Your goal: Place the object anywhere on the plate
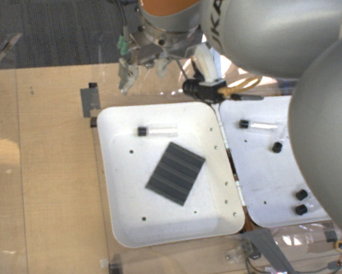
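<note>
A dark grey ribbed plate lies tilted in the middle of the left bin. A clear tube with a black cap rests on the bin floor just beyond the plate, apart from it. My gripper hangs over the bench past the far rim of the left bin, above and behind the tube. Its fingers are spread open with nothing between them.
The right bin holds a second clear tube with a black cap and several small black caps. The grey arm covers the upper right and right side. A black clamp sits at the left bin's far corner.
</note>
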`<action>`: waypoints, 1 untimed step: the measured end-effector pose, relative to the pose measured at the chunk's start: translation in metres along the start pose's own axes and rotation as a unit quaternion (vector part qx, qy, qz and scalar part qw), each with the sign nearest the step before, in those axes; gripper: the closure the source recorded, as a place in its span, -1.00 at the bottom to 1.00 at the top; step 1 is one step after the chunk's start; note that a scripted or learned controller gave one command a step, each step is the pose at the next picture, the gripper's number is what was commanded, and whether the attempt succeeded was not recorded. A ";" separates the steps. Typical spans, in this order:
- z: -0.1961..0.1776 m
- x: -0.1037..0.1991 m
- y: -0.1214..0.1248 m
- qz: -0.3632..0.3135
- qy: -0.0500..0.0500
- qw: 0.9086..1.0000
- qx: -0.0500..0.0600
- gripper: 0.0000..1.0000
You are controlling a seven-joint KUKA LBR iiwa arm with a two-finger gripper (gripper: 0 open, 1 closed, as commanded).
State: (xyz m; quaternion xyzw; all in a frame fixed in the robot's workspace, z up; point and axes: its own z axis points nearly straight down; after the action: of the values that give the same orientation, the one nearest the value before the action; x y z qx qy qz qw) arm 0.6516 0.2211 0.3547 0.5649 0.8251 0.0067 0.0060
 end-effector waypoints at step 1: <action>0.209 -0.024 0.004 0.069 0.001 0.998 0.009 -1.00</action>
State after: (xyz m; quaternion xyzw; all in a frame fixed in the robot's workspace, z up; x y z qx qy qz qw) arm 0.6682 0.2009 0.1458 0.6205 0.7842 0.0002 0.0000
